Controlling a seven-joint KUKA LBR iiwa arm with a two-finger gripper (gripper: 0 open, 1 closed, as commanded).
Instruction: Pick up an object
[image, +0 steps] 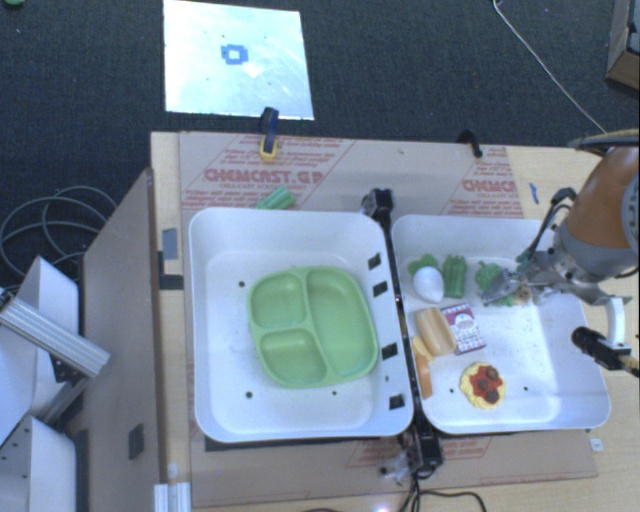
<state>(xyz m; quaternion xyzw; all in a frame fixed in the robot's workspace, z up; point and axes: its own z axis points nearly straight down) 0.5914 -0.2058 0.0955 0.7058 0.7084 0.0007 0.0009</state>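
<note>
The right bin holds several small toy foods. A white egg lies at its far left, with a green ridged piece beside it and a leafy green piece further right. A tan bread piece, a red and white box, an orange stick and a yellow disc with red spots lie nearer the front. My gripper reaches in from the right, low and right against the leafy green piece. Nothing visibly hangs from it.
The left bin holds a light green divided plate. A black divider with clips runs between the bins. A black part juts over the right bin's right side. The arm's orange band hangs over the back right corner.
</note>
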